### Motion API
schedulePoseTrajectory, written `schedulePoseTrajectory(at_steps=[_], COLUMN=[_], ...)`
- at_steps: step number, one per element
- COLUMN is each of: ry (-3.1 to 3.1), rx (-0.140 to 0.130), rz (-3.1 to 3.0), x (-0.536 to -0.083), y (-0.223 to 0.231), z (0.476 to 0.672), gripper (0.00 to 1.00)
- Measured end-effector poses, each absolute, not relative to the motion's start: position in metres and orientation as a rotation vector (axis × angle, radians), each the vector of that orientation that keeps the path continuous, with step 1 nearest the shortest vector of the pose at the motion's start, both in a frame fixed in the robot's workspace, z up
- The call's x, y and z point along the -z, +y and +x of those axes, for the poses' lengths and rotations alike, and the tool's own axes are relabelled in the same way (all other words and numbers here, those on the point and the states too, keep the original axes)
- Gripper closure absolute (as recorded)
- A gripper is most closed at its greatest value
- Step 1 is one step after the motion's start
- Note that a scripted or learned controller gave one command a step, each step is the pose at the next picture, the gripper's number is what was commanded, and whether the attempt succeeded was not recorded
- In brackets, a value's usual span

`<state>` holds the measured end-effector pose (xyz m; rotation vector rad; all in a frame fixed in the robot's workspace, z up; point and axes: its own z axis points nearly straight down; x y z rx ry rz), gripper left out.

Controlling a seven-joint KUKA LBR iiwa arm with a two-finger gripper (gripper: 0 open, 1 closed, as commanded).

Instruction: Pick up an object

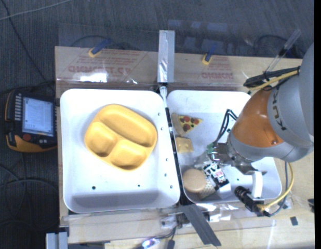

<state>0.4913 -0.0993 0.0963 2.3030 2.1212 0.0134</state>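
In the right bin point(202, 98) lie a pizza slice toy point(188, 122), a pale yellow cheese-like square point(184, 145) and a round tan bun point(194, 181) near the front wall. My gripper point(214, 170) hangs low over the bin's front middle, just right of the bun. Its black-and-white fingers point down toward the bin floor. The orange-banded wrist point(259, 126) covers the right half of this bin.
The left bin point(77, 191) holds a large yellow three-compartment plate point(120, 136). A metal divider point(166, 51) stands between the bins at the back. A handheld pendant with a screen point(31, 119) lies left of the bench. Cables trail near the front right.
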Motion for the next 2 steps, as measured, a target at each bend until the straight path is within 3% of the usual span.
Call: schedulePoseTrajectory(at_steps=[1,2], ry=[2.049,1.880], rx=[0.012,0.015], rz=[2.383,2.522], x=[-0.224,-0.204], y=[-0.054,-0.033], z=[0.507,0.535], gripper=[1.00,1.00])
